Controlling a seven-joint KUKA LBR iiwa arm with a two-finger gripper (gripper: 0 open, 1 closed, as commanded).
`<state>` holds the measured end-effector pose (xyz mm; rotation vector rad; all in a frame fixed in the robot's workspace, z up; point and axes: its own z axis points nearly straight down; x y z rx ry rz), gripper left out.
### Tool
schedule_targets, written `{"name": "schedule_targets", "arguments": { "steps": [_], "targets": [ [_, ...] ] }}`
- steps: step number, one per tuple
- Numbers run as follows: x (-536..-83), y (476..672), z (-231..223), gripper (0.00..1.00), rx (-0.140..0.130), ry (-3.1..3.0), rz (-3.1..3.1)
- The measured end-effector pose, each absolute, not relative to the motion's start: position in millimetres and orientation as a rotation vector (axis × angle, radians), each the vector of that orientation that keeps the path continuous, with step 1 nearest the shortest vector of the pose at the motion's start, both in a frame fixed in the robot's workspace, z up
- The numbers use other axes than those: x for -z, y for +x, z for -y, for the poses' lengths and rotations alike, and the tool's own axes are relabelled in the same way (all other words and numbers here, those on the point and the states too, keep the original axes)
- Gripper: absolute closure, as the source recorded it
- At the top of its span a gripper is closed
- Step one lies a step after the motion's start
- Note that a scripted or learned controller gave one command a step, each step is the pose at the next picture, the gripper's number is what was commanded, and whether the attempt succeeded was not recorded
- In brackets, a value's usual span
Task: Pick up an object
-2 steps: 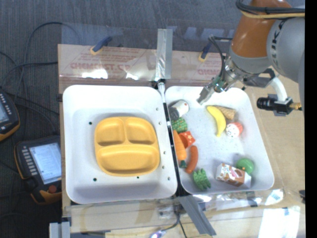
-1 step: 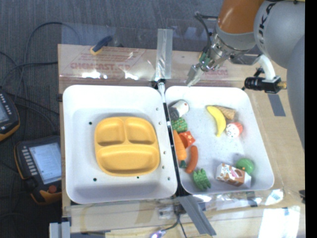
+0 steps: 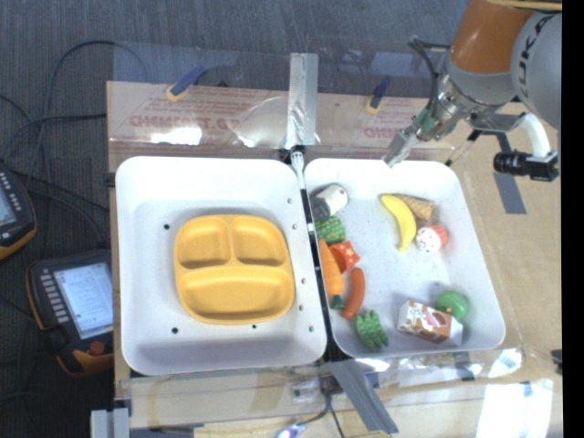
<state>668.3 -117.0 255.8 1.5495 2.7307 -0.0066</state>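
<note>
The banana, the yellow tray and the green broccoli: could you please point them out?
banana (image 3: 399,217), camera view, middle of its curve.
yellow tray (image 3: 234,267), camera view, central divider.
green broccoli (image 3: 371,328), camera view, its top.

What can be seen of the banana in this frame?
The banana is a small, smooth yellow toy, plastic by its look, curved and lying flat in the right bin, toward the back. Its upper end points toward the back left, its lower end toward the front. A tan cone lies against its right side, and a red and white ball sits close to its lower end. The gripper is above the bin's back rim, apart from it.
</note>
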Motion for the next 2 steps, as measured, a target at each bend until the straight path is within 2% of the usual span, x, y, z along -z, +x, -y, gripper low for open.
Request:
{"name": "schedule_targets", "arguments": {
  "steps": [1, 2],
  "targets": [
    [-283, 668.8, 47, 1.00, 0.002, 1.683, -2.651],
    [-362, 668.7, -31, 1.00, 0.003, 1.829, -2.552]
  ]
}}
